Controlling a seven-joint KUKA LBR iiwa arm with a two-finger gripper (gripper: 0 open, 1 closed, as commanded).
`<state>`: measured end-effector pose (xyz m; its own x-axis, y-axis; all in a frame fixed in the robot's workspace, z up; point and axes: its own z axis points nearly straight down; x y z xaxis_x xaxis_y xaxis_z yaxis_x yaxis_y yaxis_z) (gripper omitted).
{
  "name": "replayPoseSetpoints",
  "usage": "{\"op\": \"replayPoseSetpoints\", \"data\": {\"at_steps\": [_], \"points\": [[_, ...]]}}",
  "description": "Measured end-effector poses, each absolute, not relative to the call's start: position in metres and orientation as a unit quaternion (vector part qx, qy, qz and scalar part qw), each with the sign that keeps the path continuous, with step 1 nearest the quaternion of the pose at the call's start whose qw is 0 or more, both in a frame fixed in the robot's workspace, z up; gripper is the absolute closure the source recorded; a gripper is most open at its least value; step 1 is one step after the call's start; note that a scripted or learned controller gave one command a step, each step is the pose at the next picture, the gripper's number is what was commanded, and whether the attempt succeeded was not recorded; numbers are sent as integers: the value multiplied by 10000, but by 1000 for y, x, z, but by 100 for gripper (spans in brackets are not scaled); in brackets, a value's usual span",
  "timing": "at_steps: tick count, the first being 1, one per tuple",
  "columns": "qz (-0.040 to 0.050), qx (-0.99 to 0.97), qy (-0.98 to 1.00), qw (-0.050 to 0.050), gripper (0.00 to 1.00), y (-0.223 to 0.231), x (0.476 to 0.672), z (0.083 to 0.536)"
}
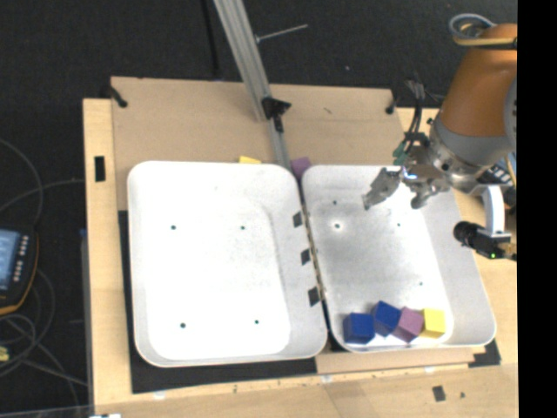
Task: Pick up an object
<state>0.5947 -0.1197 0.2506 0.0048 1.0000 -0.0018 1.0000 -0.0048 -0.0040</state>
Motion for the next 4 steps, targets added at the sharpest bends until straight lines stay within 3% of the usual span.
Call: {"op": "replayPoseSetpoints", "data": {"at_steps": [1, 2, 3, 4], "points": [[-3, -7082, -7060, -11, 0, -120, 600, 255], [33, -7086, -7056, 30, 0, -151, 534, 155], [-33, -7048, -7094, -43, 0, -106, 567, 270], [29, -7086, -7056, 28, 0, -136, 512, 188]]}}
